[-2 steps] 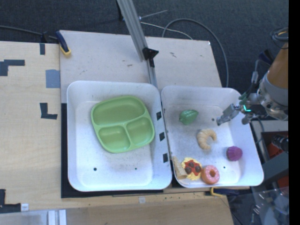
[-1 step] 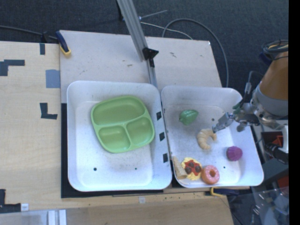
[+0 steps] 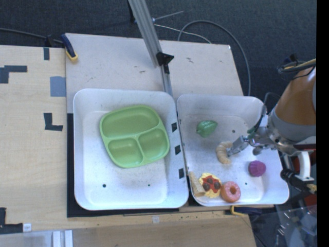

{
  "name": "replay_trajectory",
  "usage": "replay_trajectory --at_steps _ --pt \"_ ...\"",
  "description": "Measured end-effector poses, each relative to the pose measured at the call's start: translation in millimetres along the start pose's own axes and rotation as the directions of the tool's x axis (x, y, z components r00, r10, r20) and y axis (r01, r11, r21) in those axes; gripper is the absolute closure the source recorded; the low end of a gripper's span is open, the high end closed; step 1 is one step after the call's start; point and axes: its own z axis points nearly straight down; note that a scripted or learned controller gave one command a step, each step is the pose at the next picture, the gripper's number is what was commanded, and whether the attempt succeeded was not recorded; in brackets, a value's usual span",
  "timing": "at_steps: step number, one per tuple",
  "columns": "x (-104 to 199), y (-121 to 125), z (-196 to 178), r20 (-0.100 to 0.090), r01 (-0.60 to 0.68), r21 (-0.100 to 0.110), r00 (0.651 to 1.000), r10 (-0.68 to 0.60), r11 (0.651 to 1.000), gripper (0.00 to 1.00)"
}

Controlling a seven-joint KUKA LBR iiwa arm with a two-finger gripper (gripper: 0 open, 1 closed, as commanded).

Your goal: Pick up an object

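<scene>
In the right bin (image 3: 195,107) lie a green leafy piece (image 3: 206,128), a tan curved pastry (image 3: 223,153), a purple lump (image 3: 257,168), a pizza slice (image 3: 207,183) and a pink-iced doughnut (image 3: 230,191). My gripper (image 3: 237,145) reaches in from the right, low over the bin, with its tips right beside the tan pastry. The purple lump sits just below the wrist. Nothing shows between the tips.
The left bin (image 3: 85,153) holds a green divided plate (image 3: 134,135). A metal pole (image 3: 146,24) slants down to the seam between the bins. Cables run over the dark floor behind the bench. The arm's orange and grey body (image 3: 295,109) stands at the right edge.
</scene>
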Motion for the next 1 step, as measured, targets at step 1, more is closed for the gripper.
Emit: replay_trajectory --at_steps 1 --pt "7.6 -6.1 61.3 -0.001 0.0 0.002 1.0 0.0 1.0 0.0"
